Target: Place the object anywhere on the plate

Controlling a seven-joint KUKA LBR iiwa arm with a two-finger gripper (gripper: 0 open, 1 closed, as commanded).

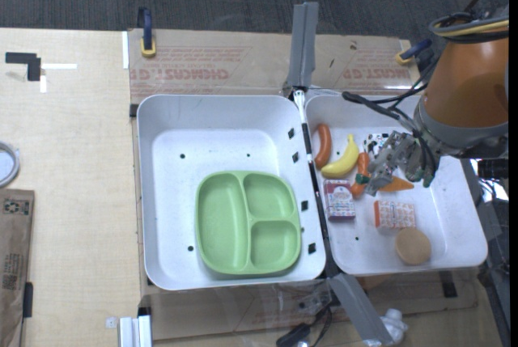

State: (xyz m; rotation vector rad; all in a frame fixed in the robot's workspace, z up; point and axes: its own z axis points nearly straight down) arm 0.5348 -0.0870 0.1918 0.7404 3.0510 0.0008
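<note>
A green divided plate [246, 222] lies in the left bin [162, 175], towards its front. The toy foods lie in the right bin [453, 256]: a red sausage [322, 143], a yellow banana [343, 158], an orange carrot [397, 185], a red and white carton [340, 201], an orange and white carton [394, 214] and a round tan bun [413, 246]. My gripper [382, 174] hangs low over the right bin, just right of the banana and touching or very close above the carrot. I see nothing clearly held.
The ridge where the two bins meet [312, 184] runs between the plate and the foods. A grey post [304, 46] stands behind the bins. A blue and yellow clamp [146, 34] sits at the back left, and black cables [380, 101] trail from the arm.
</note>
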